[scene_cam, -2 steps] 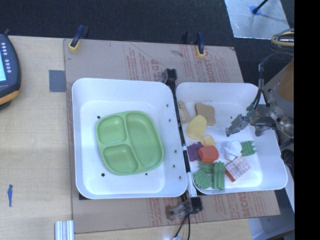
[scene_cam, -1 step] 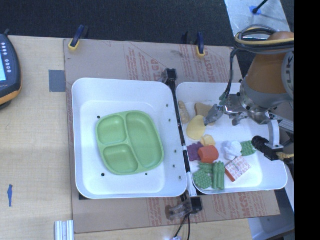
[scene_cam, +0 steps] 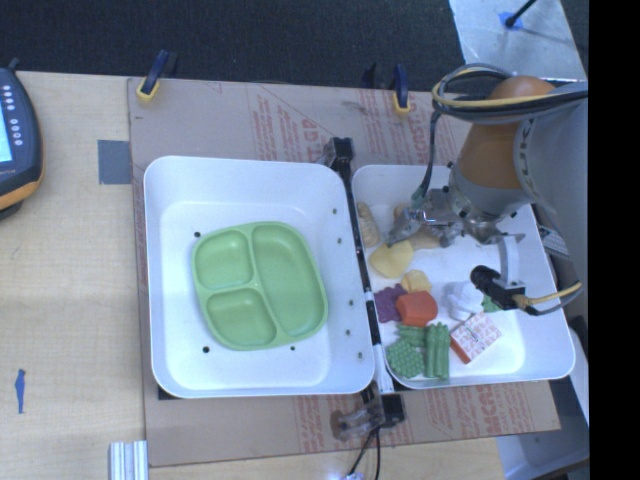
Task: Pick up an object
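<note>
On the bench sit 2 shallow white bins side by side: the left bin [scene_cam: 170,268] holds a light green plastic tray with 3 compartments [scene_cam: 260,286], lying flat near its middle, and the right bin [scene_cam: 545,353] holds a loose heap of small toy foods. The grey arm with its orange band [scene_cam: 495,138] reaches in from the right and hangs over the upper part of the right bin, with the metal gripper [scene_cam: 425,223] low above the bin floor near the dividing wall. Whether the gripper is spread or pressed together cannot be told from this slant; the wrist hides the tips, and nothing can be seen pinched there.

Just below the gripper lies a pale yellow rounded piece [scene_cam: 392,259], the nearest candidate for a pick. Further down cluster a small purple piece [scene_cam: 387,301], an orange-red rounded piece [scene_cam: 417,308], a green ridged piece [scene_cam: 437,351] beside a green chequered one [scene_cam: 405,356], a crumpled white lump [scene_cam: 462,297] and a red-and-white patterned packet [scene_cam: 476,338]. They lie crowded and touching, likely just dumped there as picking stock, which makes a clean grasp harder.

The arm seems placed for a descent on the yellow piece or the pale items by the wall, so the task looks at its early, approaching stage.
</note>
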Controlling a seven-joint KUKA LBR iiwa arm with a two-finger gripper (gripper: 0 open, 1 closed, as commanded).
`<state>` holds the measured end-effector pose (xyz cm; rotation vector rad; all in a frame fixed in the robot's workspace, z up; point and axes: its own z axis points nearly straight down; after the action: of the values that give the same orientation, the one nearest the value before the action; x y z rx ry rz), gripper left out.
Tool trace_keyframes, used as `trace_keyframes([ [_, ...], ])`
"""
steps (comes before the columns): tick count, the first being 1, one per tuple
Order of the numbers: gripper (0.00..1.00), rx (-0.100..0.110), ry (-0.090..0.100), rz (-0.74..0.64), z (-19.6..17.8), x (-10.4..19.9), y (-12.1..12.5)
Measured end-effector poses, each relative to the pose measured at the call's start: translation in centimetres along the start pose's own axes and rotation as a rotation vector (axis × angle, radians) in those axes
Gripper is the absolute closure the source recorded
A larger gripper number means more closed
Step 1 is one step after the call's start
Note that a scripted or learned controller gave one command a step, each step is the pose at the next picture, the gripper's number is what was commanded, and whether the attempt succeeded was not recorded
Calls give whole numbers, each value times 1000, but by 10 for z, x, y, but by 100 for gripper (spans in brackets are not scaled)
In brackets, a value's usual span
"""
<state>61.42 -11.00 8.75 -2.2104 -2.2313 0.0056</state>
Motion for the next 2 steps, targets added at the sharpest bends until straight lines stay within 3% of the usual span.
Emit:
trace_keyframes([
  [1, 0, -4, 2, 3, -5, 8, 44],
  [2, 0, -8, -1, 8, -79, -28, 43],
])
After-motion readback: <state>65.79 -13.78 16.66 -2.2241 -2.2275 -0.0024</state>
